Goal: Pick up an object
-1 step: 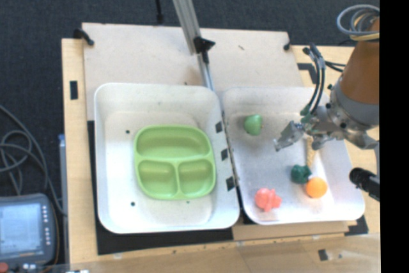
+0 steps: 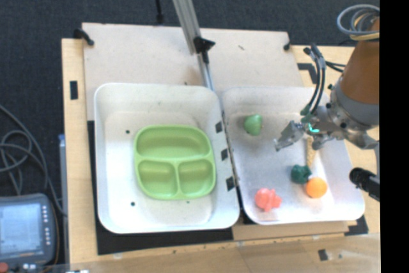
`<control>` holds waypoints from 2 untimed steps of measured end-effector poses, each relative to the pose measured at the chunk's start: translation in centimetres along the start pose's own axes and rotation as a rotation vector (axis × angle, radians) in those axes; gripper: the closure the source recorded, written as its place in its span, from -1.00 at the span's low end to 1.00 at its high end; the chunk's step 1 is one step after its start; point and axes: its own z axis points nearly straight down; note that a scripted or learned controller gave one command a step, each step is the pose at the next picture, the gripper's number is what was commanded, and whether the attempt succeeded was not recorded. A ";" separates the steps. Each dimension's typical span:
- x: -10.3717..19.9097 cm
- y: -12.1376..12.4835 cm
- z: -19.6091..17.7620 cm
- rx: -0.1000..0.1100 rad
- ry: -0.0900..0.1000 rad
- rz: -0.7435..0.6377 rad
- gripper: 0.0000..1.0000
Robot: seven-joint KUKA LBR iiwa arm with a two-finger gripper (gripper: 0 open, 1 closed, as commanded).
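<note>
The metal pincer [image 2: 300, 140] hangs over the right bin [image 2: 281, 102], prongs spread wide, holding nothing. At its 5 o'clock lie a dark green lump [image 2: 300, 173] and a smooth orange ball [image 2: 316, 187]; at 7, a knobbly pink toy [image 2: 268, 199]; at 10, a rounded green piece [image 2: 253, 124].

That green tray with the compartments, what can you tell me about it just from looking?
The green tray is a light green divided plate that looks like smooth plastic, roughly rectangular with rounded corners. A raised rim surrounds three compartments: one long one across the far side and two smaller ones on the near side. It lies flat, right way up, near the middle of the left bin, resting on the bin's floor. Nothing sits in it or touches it.
</note>
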 end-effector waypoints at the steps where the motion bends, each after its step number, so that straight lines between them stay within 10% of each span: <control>1: -0.3 0.5 6.1 0.008 0.001 0.000 -1.00; 2: -0.7 1.3 12.0 0.008 0.000 0.000 -1.00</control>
